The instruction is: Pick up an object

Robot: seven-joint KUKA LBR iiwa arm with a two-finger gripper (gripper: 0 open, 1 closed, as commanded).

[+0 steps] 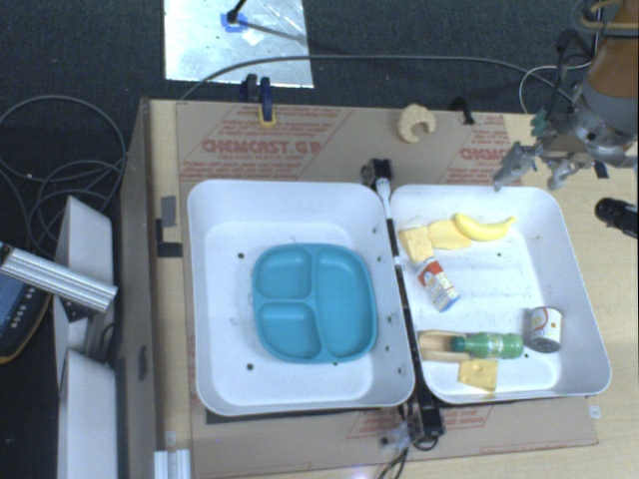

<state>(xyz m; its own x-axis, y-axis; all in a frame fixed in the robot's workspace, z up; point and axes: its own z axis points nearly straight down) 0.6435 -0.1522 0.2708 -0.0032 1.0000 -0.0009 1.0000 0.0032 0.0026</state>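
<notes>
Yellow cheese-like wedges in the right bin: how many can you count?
2. One pale yellow cheese wedge lies at the bin's upper left, beside the yellow banana. The other yellow cheese wedge sits at the lower edge, below the green bottle. None appears hidden.

The arm enters at about two o'clock, its grey wrist (topped by an orange band) angled down and leftward. The gripper (540,167) hangs at the wrist's seven o'clock, its two fingers (511,165) spread apart with nothing between them.
</notes>
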